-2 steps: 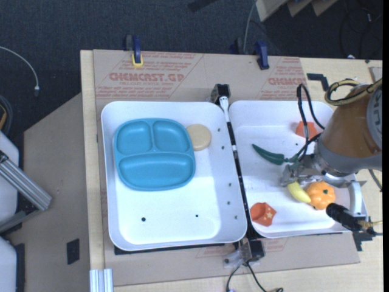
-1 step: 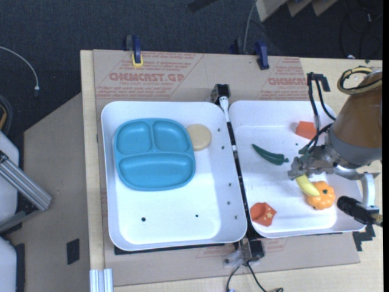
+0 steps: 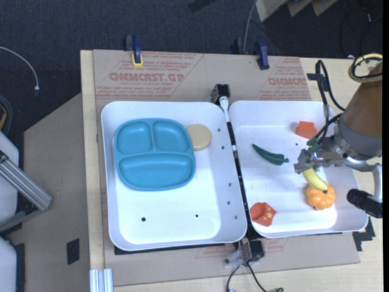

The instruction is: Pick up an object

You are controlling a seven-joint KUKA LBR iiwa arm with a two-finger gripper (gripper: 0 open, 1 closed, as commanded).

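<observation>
From the overhead camera, we see the gripper (image 3: 309, 162) low in the right bin (image 3: 285, 224), right at the banana (image 3: 315, 179), which its metal parts partly cover; we cannot tell how the gripper is set. We count five items in this bin: one banana, one orange pepper (image 3: 320, 198) touching it, one green chili (image 3: 270, 154), one orange block (image 3: 306, 128), one red strawberry (image 3: 263, 212). The left bin (image 3: 176, 224) holds one blue divided plate (image 3: 155, 153) and one tan disc (image 3: 199, 136). The board (image 3: 182, 66) reads "CHEMCAST G.P."
</observation>
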